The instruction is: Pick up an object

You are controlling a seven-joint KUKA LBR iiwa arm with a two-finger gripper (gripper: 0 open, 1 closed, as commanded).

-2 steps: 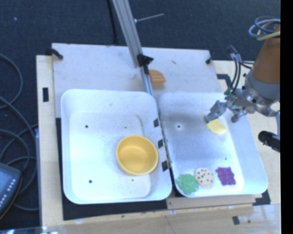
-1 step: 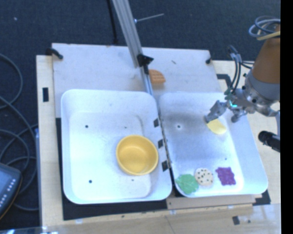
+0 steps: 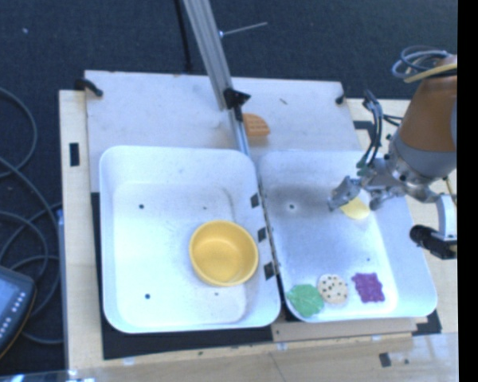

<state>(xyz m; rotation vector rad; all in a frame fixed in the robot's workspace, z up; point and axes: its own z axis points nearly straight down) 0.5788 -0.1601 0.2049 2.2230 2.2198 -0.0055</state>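
While I watch the camera view, my claw [image 3: 352,200] sits low over the right bin [image 3: 303,229], toward its two o'clock corner, with the pale yellow piece [image 3: 356,209] just beside or under its tip; I cannot tell how far it is spread or whether it has hold of anything, since the wrist covers the contact. I judge the arm [image 3: 426,126] is placed there because that yellow piece lies apart from the rest, an easy target for a pick. Along the bin's six o'clock edge lie a green piece [image 3: 305,299], a spotted cookie [image 3: 332,289] touching it, and a purple piece [image 3: 369,286] near them, crowded against the wall and so harder to close on. The left bin [image 3: 143,213] carries a yellow bowl [image 3: 223,252] toward its four o'clock side. An orange thing [image 3: 256,126] rests on the desk [image 3: 159,106] at twelve o'clock, beside the metal post [image 3: 211,46].
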